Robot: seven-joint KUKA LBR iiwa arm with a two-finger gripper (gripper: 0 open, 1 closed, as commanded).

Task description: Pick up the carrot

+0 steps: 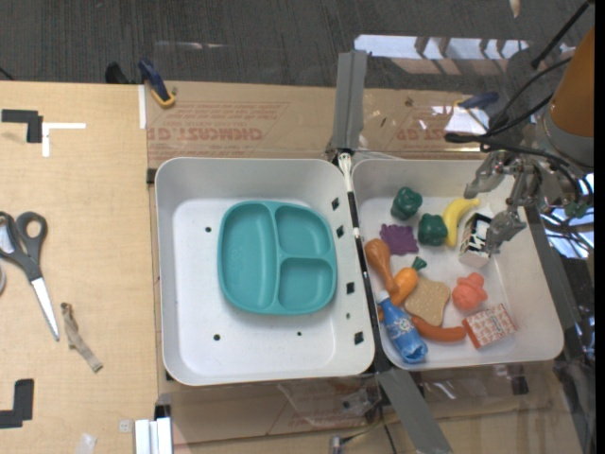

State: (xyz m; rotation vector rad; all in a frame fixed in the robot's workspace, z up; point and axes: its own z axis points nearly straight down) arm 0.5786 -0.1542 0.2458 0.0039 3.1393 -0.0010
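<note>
Pale wood and cardboard cover the surface (85,253), where scissors (28,263) lie at the left and two white bins sit side by side. One bin (180,282) holds a teal divided plate (278,256). Its neighbour (529,334) holds toy food: the carrot (405,283) lies near the middle-left, its green top pointing toward a purple piece (399,239), touching a slice of bread (428,300). A blue bottle (402,333) lies just below, two green pieces (420,214) and a banana (458,218) above, a red box (489,324) at the lower right. From the right, the tool (496,223) hangs over the banana's side of the bin, well apart from the carrot; whether its fingers are spread or closed, I cannot tell
</note>
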